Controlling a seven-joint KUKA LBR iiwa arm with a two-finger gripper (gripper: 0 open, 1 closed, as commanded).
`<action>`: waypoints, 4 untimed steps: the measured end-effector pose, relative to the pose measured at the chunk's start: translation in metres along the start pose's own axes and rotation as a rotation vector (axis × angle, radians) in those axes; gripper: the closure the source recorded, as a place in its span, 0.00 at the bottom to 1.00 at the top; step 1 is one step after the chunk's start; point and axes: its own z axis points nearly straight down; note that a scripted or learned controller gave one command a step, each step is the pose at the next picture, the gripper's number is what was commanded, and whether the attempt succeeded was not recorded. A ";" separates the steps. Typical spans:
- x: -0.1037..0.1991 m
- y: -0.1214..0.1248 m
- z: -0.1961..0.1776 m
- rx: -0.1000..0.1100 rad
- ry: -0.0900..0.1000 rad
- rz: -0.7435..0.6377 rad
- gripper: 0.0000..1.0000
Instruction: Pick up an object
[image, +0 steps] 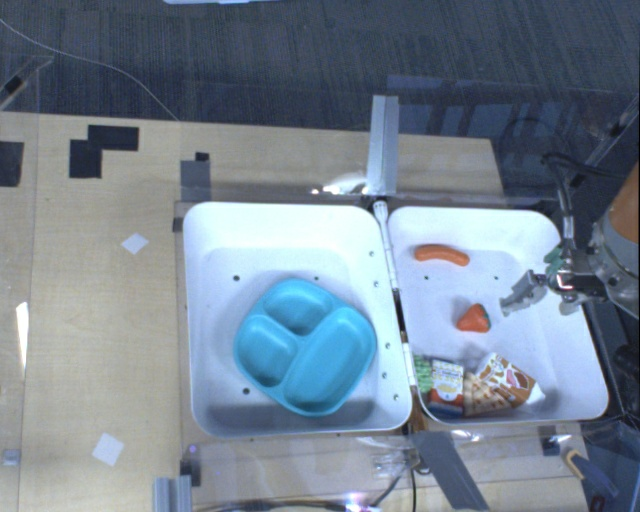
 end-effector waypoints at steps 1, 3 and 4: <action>0.005 0.026 0.112 0.003 0.001 0.221 0.00; 0.030 0.159 0.184 -0.003 0.000 0.129 0.00; 0.067 0.152 0.084 -0.002 0.000 0.344 0.00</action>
